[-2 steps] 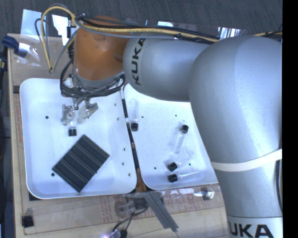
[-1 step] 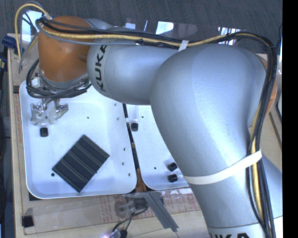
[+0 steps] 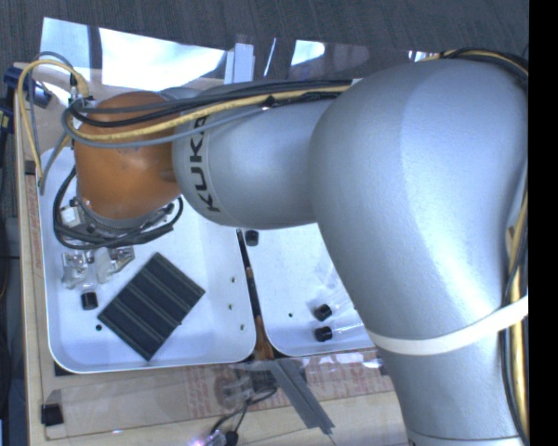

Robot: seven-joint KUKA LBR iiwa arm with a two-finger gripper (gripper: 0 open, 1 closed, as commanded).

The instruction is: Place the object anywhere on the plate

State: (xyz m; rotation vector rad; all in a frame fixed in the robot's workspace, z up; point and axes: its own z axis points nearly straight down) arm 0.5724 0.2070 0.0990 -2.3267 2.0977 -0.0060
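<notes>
You see the plate (image 3: 152, 305) in the left bin (image 3: 214, 249), a small block (image 3: 88, 299) just left of it by the gripper (image 3: 95, 266), and two more blocks (image 3: 322, 312) in the right bin (image 3: 288, 277).

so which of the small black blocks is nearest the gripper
The block in the left bin, just below the gripper, beside the dark ribbed plate. The other blocks lie in the right bin, much farther off.

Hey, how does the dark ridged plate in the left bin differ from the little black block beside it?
Size: the ridged plate is far bigger than the black block. Surface: the plate shows parallel grooves; the block looks plain. Place: the block sits close by the tool; the plate lies further off, diagonal to the bin walls. Both are dark and in the left bin.
</notes>
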